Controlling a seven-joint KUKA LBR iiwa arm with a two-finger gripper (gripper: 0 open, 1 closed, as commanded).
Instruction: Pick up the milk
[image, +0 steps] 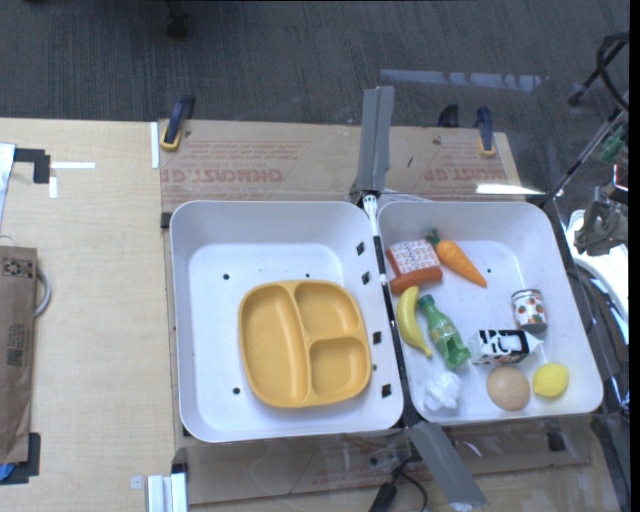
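On wood bench (90, 300): two white bins (200, 330); dark carpet (300, 50) behind.

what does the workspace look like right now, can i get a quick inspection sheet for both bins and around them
surface: two white bins side by side, left bin and right bin, on a wooden bench.
job's things: milk carton, black and white, lying in the right bin between the green bottle and the small can; nothing grips it.
clutter: yellow divided plate in the left bin; in the right bin a banana, carrot, red box, brown egg-like ball, lemon, white crumpled item.
grippers: nothing seen.
cables: dark cable at the front edge.
surroundings: brown paper bag on the left, cardboard sheet behind the bins, grey carpet.
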